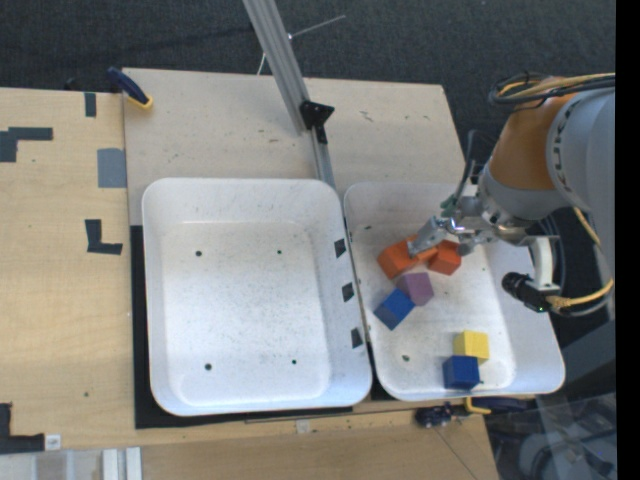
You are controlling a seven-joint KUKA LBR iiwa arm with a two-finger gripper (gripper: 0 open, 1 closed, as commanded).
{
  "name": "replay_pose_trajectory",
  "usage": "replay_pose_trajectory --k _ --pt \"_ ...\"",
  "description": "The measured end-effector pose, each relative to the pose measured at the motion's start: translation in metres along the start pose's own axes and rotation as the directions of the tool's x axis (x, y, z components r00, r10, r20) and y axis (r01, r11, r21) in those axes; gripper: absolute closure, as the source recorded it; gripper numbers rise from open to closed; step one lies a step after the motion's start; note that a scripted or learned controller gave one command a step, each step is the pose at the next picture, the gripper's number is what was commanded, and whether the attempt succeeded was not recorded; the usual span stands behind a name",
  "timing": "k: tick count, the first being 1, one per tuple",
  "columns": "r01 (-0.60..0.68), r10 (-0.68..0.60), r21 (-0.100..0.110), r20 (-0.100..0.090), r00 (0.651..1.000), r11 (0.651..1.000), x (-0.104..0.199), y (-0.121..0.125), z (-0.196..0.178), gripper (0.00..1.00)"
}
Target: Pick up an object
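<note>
While it's hanging low in the right bin [520,368], the end effector [436,236] is sitting right over the orange blocks [397,259]. Can't tell if it's spread or pinching anything; purple block [418,288] is lying just below-left of those.

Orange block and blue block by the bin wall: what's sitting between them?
A purple block sits between the orange block and the blue block, seen in the camera view.

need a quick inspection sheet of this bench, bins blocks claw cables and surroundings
surface: pale wooden bench, two shallow white plastic bins; left bin, right bin
job's things: in right bin, two orange blocks, purple cube, tilted blue cube, yellow cube touching dark blue cube
clutter: blue-yellow clamp
grippers: claw over orange blocks, grip unclear
cables: yellow and black cables on arm
surroundings: slanted metal pole, dark floor
</note>
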State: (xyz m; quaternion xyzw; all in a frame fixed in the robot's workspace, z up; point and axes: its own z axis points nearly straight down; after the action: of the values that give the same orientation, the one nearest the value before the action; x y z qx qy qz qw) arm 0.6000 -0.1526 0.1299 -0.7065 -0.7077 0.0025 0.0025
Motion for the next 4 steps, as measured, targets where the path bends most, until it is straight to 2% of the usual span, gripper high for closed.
replay_pose_trajectory --k 1,2,3,4 --pt "0.0 0.0 -0.031 0.009 1.0 1.0 -0.002 0.007 0.012 0.0" --pt "0.001 -0.001 -0.031 0.009 1.0 1.0 -0.002 0.007 0.003 1.0" --pt "-0.001 0.001 -0.011 0.002 1.0 1.0 -0.011 0.006 -0.056 1.0" --pt "0.0 0.0 -0.011 0.001 1.0 1.0 -0.01 0.011 -0.1 1.0"
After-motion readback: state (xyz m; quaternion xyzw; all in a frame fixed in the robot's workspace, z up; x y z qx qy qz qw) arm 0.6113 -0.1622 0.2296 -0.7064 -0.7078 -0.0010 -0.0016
